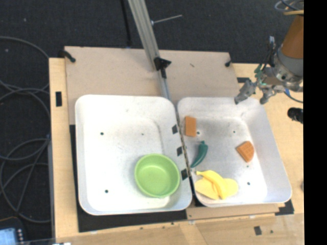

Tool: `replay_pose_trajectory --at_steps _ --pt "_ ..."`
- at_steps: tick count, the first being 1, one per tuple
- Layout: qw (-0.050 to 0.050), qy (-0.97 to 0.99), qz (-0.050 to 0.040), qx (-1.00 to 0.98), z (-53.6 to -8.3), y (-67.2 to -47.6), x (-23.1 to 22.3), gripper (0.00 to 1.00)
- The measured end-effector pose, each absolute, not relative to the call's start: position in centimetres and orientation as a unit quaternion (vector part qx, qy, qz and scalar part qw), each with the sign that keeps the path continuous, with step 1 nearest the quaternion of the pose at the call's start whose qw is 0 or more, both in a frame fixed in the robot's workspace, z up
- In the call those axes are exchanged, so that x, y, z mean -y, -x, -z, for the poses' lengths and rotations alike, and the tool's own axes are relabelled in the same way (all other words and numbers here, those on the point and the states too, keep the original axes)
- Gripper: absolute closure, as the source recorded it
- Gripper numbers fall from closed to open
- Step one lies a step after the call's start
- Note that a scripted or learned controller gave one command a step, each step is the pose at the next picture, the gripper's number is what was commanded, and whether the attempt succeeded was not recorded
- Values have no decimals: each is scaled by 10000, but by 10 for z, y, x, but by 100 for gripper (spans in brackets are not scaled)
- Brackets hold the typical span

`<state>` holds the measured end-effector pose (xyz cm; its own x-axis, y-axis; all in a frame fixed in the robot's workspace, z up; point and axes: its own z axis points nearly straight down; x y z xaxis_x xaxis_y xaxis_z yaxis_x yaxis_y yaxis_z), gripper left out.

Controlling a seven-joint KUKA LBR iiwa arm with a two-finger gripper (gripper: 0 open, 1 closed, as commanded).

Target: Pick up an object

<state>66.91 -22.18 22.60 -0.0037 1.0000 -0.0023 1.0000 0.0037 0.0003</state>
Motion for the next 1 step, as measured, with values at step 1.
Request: replay_pose_trajectory --at_steps 1 --pt "10 -7053 14 -7089 -226 -669 222 0"
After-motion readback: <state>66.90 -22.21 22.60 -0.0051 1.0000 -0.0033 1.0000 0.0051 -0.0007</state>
